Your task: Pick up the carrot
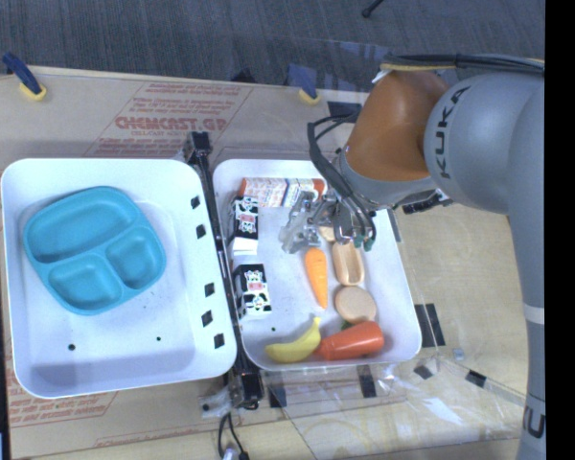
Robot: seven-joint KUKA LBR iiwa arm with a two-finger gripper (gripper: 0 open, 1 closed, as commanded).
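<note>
My gripper (307, 226) hangs over the upper middle of the right bin (395, 268), just above the top end of the carrot (316, 274). From this high, slanted view my fingers blur together with the metal around them, and I cannot tell whether they are spread or closed; nothing shows between them.

The carrot lies flat on the bin floor near the middle. Its long axis runs almost straight up and down the picture, leaning only a little. The top end sits right under my gripper; the other end points down toward the banana (292, 345). I cannot make out which end is the thick one.

Just right of the carrot lies a tan bread roll (348, 263), and below that a round bun (355, 304). A red pepper (353, 339) rests beside the banana at the bin's lower edge. Small milk cartons (253, 289) stand along the bin's left side.

The left bin (38, 353) holds a blue divided plate (93, 247).
</note>
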